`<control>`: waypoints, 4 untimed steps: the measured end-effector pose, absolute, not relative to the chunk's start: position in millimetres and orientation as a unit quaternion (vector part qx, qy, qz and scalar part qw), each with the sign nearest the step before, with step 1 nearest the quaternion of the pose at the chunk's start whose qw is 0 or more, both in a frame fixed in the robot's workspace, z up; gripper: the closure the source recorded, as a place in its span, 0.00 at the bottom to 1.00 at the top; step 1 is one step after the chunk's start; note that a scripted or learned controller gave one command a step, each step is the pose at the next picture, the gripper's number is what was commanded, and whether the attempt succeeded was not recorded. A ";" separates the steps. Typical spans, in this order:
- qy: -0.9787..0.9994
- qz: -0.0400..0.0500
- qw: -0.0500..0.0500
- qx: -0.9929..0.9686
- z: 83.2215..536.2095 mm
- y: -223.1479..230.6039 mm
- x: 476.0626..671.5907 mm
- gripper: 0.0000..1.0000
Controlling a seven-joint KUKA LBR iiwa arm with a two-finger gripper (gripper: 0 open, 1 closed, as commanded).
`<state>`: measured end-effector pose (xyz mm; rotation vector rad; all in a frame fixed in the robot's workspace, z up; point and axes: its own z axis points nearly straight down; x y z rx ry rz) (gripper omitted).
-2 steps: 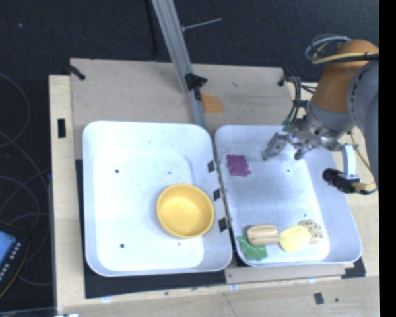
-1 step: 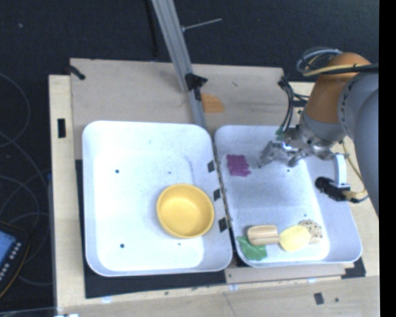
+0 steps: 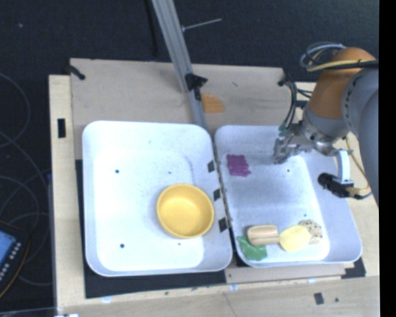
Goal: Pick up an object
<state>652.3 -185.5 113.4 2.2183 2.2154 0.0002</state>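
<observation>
Dark flooring surrounds the bench, which bears two white bins.

Camera view: the gripper hangs over the right bin near its far edge; finger state cannot be determined. A purple object lies just left of it, flat and probably soft and light; grasp across its narrow width. A yellow bowl sits in the left bin.

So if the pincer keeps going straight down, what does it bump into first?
Probably the bare white floor of the right bin. The pincer hangs near that bin's back edge, with the purple thing off to its side. Depth is hard to judge.
</observation>
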 end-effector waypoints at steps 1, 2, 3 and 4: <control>0.706 0.002 0.004 0.708 178.8 -189.6 655.3 1.00; 0.706 0.002 0.003 0.708 224.2 -194.5 656.7 1.00; 0.708 0.002 0.002 0.706 252.0 -195.3 657.7 1.00; 0.709 0.001 0.000 0.705 251.7 -148.7 666.8 1.00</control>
